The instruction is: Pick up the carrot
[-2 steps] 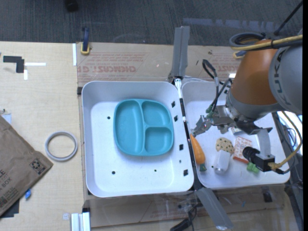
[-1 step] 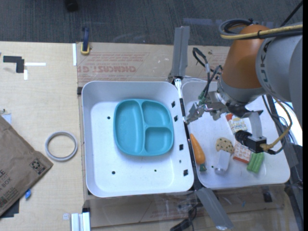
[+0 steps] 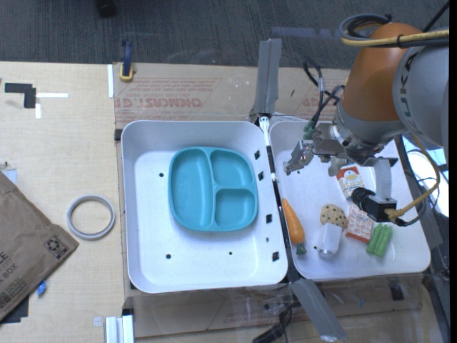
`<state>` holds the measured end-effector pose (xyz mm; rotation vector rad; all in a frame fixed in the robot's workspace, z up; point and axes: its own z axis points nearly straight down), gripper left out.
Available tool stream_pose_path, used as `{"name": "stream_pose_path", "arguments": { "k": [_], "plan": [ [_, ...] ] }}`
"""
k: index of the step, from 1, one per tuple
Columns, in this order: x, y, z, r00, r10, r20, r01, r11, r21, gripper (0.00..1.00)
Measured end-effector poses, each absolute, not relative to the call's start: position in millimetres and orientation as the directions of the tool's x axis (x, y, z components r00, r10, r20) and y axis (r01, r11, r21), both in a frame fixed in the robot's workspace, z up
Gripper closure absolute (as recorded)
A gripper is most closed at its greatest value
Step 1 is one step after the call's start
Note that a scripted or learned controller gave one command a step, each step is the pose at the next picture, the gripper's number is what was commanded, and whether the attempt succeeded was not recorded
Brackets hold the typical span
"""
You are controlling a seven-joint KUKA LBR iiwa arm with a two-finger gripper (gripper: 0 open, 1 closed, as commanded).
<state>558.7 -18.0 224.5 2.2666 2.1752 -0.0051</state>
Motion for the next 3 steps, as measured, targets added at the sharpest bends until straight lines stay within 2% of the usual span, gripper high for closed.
{"name": "stream_pose_path", "arguments": {
  "k": [1,2,3],
  "plan": [
    [481.0,-24.8,190.3,0.049,0.999,-0.001,0.999,-0.049,-0.005,0.00],
    [491.1,-88.9,190.2,0.414,0.910,-0.003,0.910,-0.414,-0.003,0.00],
    [477.1,-33.9,190.1,0.597,0.802,-0.003,0.802,-0.597,-0.005,0.00]
  ]
}}
